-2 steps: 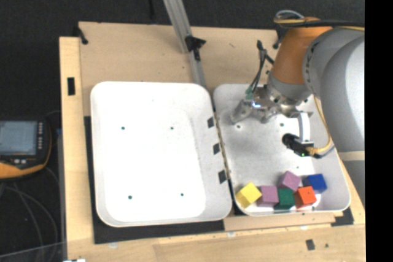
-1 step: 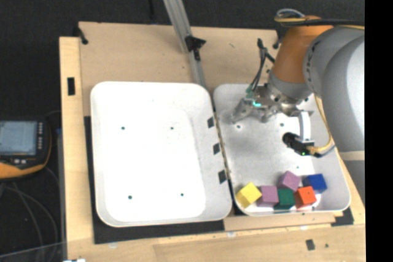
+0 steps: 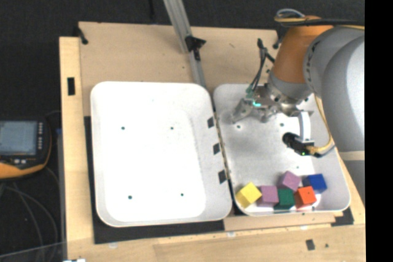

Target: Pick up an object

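Several small blocks lie along the near edge of the right bin [image 3: 258, 144]: a yellow block [image 3: 249, 194], a pink block [image 3: 269, 194], a green block [image 3: 285, 197], an orange block [image 3: 305, 196], a purple block [image 3: 290, 180] and a blue block [image 3: 316, 181]. My gripper [image 3: 241, 112] hangs over the far left part of that bin, well away from the blocks, pointing left. Nothing shows between its fingers.
The left bin [image 3: 153, 150] lies beside the right one, with small black clips along the shared edge. A slanted metal pole [image 3: 178, 15] rises from the bench behind the bins. A handheld pendant [image 3: 21, 141] rests off the bench at the left.
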Robot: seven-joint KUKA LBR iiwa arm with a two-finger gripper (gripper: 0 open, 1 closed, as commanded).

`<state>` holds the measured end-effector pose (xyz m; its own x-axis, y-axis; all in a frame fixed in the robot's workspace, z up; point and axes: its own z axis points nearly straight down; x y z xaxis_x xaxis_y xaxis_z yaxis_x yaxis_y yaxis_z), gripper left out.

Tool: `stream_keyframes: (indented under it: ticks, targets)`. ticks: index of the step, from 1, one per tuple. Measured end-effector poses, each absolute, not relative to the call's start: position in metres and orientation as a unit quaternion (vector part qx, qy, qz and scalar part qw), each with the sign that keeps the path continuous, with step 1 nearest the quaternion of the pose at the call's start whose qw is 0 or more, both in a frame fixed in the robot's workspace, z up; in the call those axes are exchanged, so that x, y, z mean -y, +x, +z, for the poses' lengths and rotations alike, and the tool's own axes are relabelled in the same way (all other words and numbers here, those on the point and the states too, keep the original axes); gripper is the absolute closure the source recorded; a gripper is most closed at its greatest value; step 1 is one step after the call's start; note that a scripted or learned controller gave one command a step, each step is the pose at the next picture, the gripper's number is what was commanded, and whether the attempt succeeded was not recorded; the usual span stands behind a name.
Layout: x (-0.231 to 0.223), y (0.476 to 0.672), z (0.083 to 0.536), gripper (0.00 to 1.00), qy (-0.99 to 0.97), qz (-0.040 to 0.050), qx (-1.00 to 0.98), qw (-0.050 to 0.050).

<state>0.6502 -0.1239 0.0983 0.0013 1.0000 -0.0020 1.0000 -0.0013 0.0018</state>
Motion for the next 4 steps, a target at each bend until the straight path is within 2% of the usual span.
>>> stream_keyframes:
  ticks: [3,4]
  targets:
    - [0.124,0.65,0.098,0.0,0.708,0.0001,-0.706,0.001]
    - [0.129,0.601,0.127,0.0,0.708,-0.0007,-0.706,0.001]
